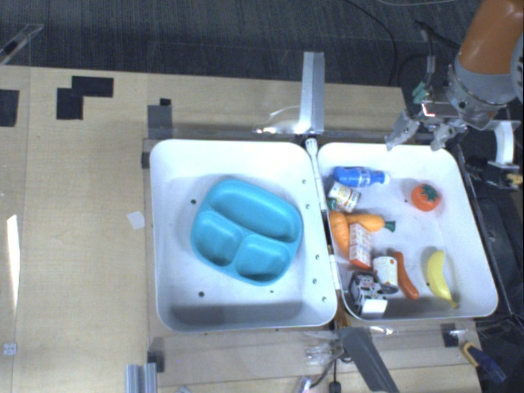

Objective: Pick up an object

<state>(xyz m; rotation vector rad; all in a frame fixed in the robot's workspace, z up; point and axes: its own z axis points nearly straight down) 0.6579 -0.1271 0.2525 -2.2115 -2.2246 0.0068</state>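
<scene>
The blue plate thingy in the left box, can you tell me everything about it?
The blue tray is a bright sky-blue dish that looks like smooth plastic, with rounded corners. It is split into three sunken sections: one long one along the far side and two smaller ones nearer the camera. It lies right side up, turned at a slant, near the middle of the left bin, resting on the bin's white floor. I can't see anything in its sections, and nothing else touches it.

tray (pixel 246 232) in left bin (pixel 168 219), banana (pixel 440 275) in right bin (pixel 479 260)
</scene>
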